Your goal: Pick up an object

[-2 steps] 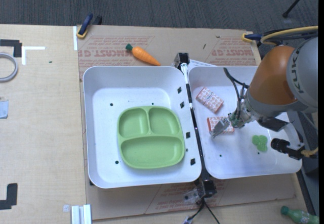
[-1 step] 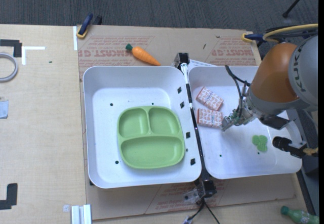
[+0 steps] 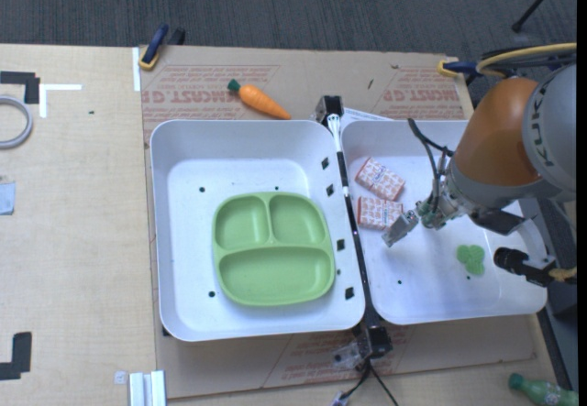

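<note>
Camera view: pincer (image 3: 401,230) hovers just beside two patterned boxes (image 3: 379,193).

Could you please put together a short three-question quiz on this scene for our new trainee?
1. True or false: the green tray lies in the right bin.
2. Which thing lies outside both bins, on the cardboard? A) carrot B) green blob C) boxes
3. Fill in: the two patterned boxes lie in the ____ bin, close to the gripper.

Key
1. False: it lies in the left bin.
2. A
3. right
</note>
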Motion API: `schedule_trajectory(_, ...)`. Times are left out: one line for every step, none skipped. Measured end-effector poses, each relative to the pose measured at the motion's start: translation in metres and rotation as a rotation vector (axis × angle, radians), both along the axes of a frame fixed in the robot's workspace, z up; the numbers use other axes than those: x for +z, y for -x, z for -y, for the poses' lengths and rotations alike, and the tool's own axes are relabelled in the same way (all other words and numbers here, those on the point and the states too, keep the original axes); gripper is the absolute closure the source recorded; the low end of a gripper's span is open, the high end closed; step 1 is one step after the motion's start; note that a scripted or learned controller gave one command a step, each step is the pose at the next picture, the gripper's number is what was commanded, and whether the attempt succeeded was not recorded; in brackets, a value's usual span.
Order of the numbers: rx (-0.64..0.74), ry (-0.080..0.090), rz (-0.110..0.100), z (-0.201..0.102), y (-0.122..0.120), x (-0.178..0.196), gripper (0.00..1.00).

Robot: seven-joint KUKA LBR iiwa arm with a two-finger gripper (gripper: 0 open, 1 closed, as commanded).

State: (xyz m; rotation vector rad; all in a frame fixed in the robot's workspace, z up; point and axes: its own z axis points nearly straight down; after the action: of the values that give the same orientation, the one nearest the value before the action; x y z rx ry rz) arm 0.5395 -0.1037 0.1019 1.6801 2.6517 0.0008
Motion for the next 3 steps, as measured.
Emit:
schedule_trajectory(-0.082, 0.000, -0.001, -0.069, -0.048, 0.090, 0.00)
schedule_trajectory(0.179, 0.000, -0.002, -0.049, -0.045, 0.090, 0.00)
schedule_trajectory(0.357, 0.001, -0.001, -0.110, -0.054, 0.090, 0.00)
